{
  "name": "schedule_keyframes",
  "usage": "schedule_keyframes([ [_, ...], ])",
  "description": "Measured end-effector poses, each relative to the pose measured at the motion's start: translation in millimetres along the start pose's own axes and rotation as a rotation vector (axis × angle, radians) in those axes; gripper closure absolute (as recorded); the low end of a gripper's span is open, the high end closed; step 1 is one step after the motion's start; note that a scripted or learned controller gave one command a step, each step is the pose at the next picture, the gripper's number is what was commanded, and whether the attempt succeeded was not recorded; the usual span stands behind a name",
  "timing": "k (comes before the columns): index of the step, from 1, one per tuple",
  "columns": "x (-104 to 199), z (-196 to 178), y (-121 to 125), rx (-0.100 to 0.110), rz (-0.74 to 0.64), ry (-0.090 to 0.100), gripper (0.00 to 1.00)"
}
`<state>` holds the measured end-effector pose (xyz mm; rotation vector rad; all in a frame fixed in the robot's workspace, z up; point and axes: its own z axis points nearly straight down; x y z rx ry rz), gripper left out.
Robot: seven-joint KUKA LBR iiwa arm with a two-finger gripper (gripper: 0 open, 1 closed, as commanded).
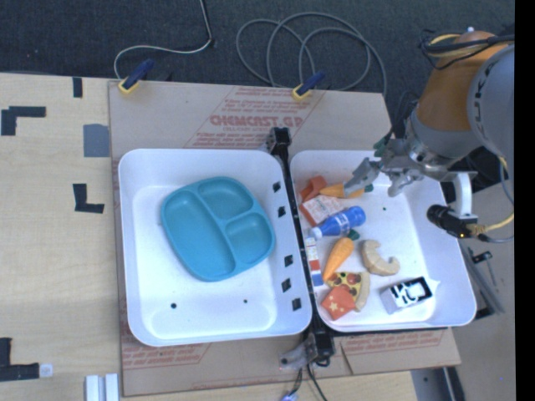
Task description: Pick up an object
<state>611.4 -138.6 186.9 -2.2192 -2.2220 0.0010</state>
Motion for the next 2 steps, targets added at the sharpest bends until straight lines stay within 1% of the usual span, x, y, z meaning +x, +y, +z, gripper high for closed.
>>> schedule_keyframes([
  [1,25,88,-11,-0.003,0.000,-0.001,0.00],
  [2,30,100,-63,-0.006,0.001,-0.002,0.00],
])
